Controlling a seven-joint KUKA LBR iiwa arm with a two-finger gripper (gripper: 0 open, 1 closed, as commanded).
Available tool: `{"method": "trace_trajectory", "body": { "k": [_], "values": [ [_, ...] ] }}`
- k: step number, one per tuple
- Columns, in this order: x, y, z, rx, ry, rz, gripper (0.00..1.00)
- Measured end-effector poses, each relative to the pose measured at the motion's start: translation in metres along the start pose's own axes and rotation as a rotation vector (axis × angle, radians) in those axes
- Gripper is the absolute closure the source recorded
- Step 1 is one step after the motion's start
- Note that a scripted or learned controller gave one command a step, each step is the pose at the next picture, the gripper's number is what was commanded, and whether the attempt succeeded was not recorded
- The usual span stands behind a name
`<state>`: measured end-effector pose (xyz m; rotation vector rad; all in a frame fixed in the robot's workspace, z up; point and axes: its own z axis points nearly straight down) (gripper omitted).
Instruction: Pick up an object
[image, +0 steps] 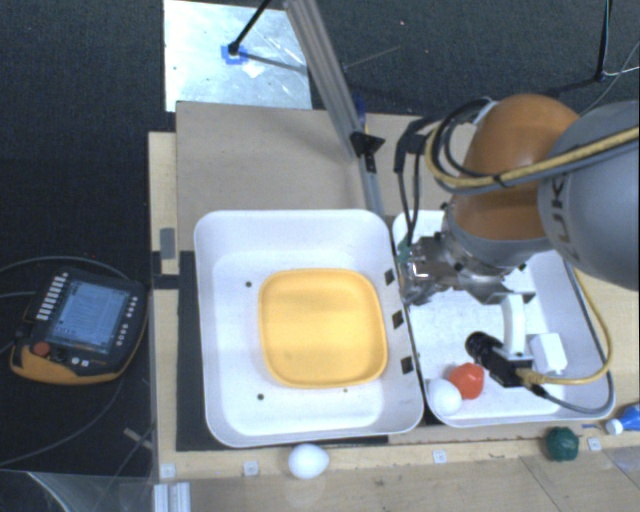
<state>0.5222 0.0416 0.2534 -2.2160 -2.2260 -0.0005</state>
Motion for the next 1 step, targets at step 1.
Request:
{"method": "trace_trajectory", "body": {
  "k": [1],
  "values": [
    [0.0473, -0.0188, 0.001, -0.001, 0.001, 0.0, 1.0]
  ]
}}
